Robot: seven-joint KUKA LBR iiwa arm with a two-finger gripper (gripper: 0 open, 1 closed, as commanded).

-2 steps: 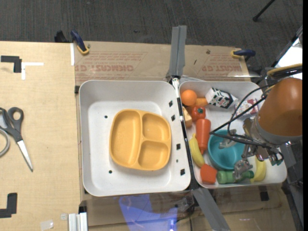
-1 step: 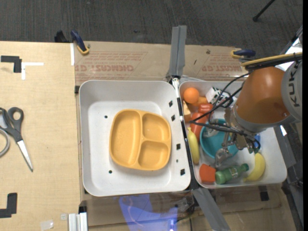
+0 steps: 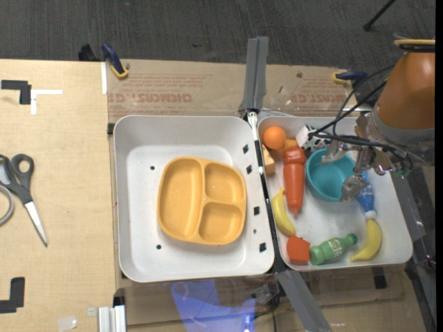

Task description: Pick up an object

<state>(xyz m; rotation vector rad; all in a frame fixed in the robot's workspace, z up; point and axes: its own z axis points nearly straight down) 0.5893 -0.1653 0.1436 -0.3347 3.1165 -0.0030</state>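
Jaws (image 3: 356, 175) hanging over the right bin (image 3: 394, 254), I am hovering beside the teal bowl (image 3: 329, 178); whether they are spread, I cannot tell. Nearby: a blue bottle (image 3: 366, 200).

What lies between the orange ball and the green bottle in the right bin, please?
In the camera view, the red ketchup bottle lies between the orange ball and the green bottle.

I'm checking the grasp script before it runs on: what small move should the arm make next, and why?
Probably a short descent. The gripper hangs over the right bin, by the teal bowl's right rim and just above a small blue-and-white bottle. Nothing shows between its fingers, so lowering onto that bottle seems the nearest grasp.
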